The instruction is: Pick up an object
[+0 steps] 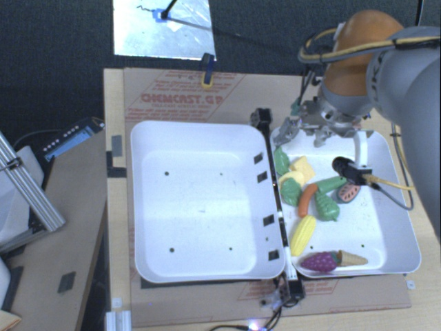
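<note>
My gripper (302,134) hangs over the back left corner of the right bin (393,219), fingers (284,131) spread open with only white bin floor between them. Just in front of it lie toy foods: a green pepper (281,163), a yellow cheese wedge (302,165), an orange carrot (307,198) and a green vegetable (327,207). A watermelon slice (348,193) lies to the right. Nearer the front are a corn cob (303,234), purple grapes (318,261) and an ice cream cone (351,258).
The left bin (138,185) sits beside the right one, with a black-clipped divider (272,198) between them. A black fitting with a yellow cable (348,167) hangs from the arm over the right bin. A shiny sheet (162,19) lies behind the bench.
</note>
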`<state>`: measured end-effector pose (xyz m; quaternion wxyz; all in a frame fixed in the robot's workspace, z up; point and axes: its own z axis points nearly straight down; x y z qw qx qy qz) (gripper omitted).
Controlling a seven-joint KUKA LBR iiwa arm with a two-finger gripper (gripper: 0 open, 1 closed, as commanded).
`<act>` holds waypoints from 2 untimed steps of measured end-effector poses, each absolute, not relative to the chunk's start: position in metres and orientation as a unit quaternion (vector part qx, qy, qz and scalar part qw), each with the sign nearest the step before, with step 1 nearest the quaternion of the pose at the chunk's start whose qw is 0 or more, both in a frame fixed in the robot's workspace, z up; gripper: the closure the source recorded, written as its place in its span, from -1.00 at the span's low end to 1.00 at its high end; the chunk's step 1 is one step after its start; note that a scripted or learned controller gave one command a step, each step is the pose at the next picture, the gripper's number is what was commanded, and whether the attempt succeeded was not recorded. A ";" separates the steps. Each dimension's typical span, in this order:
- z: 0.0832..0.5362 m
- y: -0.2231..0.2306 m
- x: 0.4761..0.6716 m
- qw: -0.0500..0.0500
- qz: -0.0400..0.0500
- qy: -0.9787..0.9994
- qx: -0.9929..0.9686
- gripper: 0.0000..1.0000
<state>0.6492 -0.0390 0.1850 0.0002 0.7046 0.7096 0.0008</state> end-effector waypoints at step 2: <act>0.222 0.017 0.670 0.001 0.002 0.710 0.705 1.00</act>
